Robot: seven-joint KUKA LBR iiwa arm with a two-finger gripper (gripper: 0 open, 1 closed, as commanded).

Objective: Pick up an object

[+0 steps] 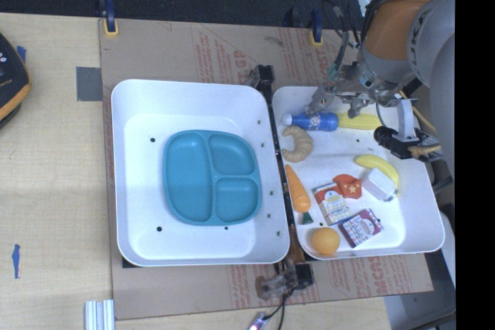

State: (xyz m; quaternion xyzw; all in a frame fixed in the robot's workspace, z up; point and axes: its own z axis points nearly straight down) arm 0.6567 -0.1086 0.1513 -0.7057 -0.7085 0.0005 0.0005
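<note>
In the left bin (131, 166) you've a blue divided plate (213, 176) with bare floor all round it. Right bin (421, 232): carrot (298, 190) along the near wall, blue bottle (317, 120) at the far edge, gripper (334, 93) just above it, grip seemingly unreadable.

The arm (414, 19) hides the right bin's (421, 239) far corner and part of the yellow object (360, 120) beside the blue bottle (313, 120).

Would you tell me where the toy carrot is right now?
The carrot lies in the right bin, along its left wall, between the croissant above and the orange below.
</note>
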